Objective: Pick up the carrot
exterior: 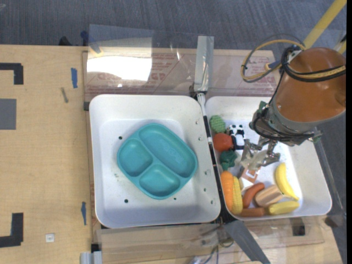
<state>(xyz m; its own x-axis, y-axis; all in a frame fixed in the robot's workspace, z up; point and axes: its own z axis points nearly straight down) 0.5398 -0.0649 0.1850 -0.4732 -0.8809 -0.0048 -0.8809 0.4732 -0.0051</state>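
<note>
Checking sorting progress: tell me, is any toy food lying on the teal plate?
No, the teal plate is bare.

A: How many shallow white bins are on the bench?
B: Two. The left white bin (104,147) holds one teal plastic divided plate (157,159) with three compartments.
A: And right of that plate?
B: The right white bin (313,169) holds a pile of toy food: two yellow bananas, one curved (285,181) and one lying flat (284,206), one yellow corn cob (231,192), one red-orange tomato-like piece (222,142), two green pieces (218,124) (228,159), one black-and-white toy (237,131). The rest overlap too much to count.
</note>
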